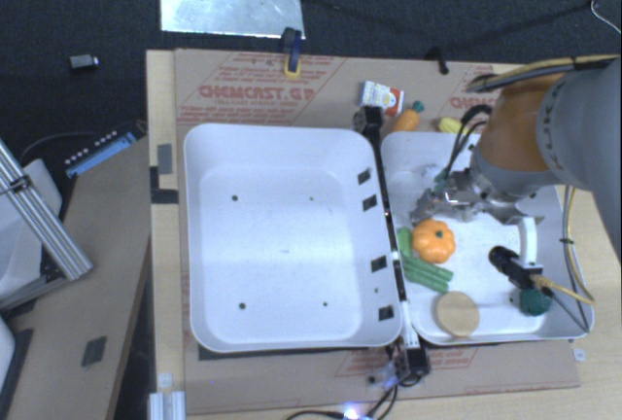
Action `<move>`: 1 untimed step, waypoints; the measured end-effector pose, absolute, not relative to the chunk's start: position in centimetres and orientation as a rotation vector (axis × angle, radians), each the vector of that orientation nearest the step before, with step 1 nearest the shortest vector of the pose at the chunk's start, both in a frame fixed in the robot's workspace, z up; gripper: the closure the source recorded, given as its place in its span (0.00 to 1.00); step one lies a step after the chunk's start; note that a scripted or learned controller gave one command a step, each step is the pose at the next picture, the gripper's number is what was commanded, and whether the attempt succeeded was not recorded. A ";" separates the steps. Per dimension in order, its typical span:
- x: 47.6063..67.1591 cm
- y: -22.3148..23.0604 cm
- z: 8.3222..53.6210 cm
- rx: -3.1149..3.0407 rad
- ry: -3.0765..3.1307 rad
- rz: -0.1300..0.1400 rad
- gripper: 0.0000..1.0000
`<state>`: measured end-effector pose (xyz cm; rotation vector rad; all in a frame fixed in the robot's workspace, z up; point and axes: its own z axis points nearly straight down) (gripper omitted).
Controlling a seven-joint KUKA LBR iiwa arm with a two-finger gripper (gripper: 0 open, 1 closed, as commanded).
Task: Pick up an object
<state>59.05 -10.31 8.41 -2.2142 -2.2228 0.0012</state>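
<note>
The gripper (430,207) hangs in the right bin (415,154), just above a small orange pumpkin (433,241). Whether it is spread or closed cannot be made out.

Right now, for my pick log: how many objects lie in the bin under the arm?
3: orange pumpkin just below the end effector, green piece below that, tan disc lowest in view. The arm may hide more.

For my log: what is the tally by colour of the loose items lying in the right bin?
Orange: 1, the small pumpkin
Green: 1, the long green vegetable; it may be more than one piece, I cannot tell
Tan: 1, the round disc
Total: 3 in the right bin
</note>
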 end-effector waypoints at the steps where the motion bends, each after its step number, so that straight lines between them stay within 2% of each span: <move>1: 59.3 -10.5 9.6 -2.219 -2.228 -0.004 1.00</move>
